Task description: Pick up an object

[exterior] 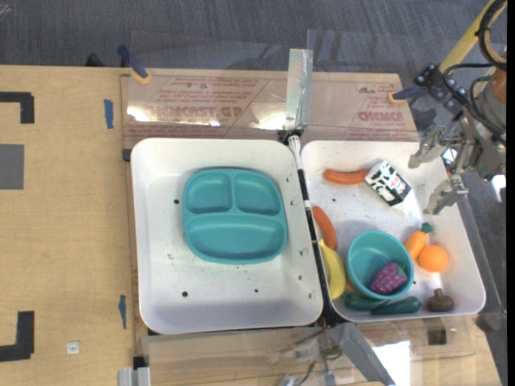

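The right bin (471, 240) holds several toy foods. An orange carrot (348, 177) and a black-and-white carton (388, 182) lie near its back. A teal bowl (368, 257) at the front holds purple grapes (389, 277). Beside the bowl sit an orange (434, 258) and a small orange fruit with a green top (417, 241). My gripper (435, 177) hovers over the bin's back right part, just right of the carton. It is open, with nothing between its fingers.
A red-orange sausage (325, 225) and a banana (333, 270) lie along the right bin's left wall. A green cucumber (385, 304) and a brown piece (439, 300) rest at its front. The left bin (153, 240) bears a teal divided plate (233, 214).
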Controlling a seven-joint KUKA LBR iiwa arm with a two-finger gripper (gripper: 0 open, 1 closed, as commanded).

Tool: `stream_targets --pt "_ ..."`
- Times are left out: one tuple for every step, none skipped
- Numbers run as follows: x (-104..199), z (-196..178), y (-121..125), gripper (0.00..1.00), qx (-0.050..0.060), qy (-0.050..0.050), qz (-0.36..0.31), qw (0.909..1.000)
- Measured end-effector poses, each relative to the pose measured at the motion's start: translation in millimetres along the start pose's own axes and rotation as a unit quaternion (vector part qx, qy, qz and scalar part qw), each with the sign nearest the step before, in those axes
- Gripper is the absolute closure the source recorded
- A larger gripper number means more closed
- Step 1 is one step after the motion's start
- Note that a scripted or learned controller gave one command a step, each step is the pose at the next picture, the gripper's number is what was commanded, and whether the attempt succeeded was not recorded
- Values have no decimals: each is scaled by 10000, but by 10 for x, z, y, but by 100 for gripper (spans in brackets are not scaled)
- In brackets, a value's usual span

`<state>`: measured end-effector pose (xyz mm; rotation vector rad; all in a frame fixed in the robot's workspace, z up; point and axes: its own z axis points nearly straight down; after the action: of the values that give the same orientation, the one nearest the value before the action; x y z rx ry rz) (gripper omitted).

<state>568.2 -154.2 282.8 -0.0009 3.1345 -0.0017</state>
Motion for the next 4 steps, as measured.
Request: stream_targets --pt "682 1265 -197 0 -14 63 118 9999" --pt "765 1844 -366 0 45 -181 -72 9998" --pt "-268 1886 552 0 -3 -87 31 10000" --pt "500 1889 582 0 -2 -61 672 9977"
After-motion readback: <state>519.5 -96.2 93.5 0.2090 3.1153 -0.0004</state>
